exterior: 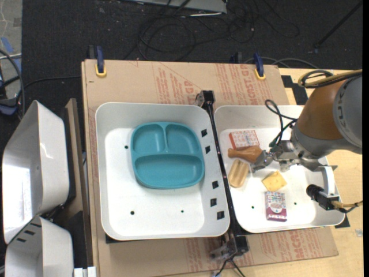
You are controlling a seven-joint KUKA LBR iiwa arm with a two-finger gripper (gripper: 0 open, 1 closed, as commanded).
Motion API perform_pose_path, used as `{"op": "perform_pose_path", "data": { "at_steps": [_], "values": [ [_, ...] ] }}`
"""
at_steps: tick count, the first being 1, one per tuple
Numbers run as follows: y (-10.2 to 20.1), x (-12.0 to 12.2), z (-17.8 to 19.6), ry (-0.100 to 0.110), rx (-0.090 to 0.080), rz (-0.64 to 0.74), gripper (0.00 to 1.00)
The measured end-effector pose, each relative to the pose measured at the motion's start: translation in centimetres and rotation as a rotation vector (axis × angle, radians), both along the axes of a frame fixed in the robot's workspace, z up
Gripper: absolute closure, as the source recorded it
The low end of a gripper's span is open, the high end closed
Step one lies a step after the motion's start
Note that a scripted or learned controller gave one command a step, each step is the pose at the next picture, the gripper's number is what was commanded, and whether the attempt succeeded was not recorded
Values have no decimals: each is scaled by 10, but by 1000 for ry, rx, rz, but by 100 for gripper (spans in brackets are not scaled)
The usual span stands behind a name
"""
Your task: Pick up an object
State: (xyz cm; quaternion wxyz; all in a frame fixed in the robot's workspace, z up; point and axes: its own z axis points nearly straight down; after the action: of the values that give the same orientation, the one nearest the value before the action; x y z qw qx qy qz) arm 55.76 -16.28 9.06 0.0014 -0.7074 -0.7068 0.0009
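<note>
The tool (pixel 260 159) is seen low in the right bin (pixel 300 221), just at 3 o'clock of a brown drumstick-shaped toy (pixel 244 152); whether it is clenched or released cannot be told. A tan bread-like piece (pixel 237 173), a yellow wedge (pixel 274 182), and two printed packets (pixel 243 138) (pixel 276 205) lie around it, while a teal divided plate (pixel 168 155) sits in the left bin (pixel 115 212).

Lying flat in the right bin (pixel 300 221): brown drumstick-shaped toy (pixel 245 152), tan bread-like piece (pixel 237 173) just below it, yellow cheese wedge (pixel 274 182), red-and-white packet (pixel 243 138) near the back, small printed carton (pixel 276 205) in front.
</note>
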Motion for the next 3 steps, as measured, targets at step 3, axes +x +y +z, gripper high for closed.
{"op": "perform_pose_path", "data": {
  "at_steps": [3],
  "values": [
    [-1,7,99,-9,-2,4,100]
  ]
}}
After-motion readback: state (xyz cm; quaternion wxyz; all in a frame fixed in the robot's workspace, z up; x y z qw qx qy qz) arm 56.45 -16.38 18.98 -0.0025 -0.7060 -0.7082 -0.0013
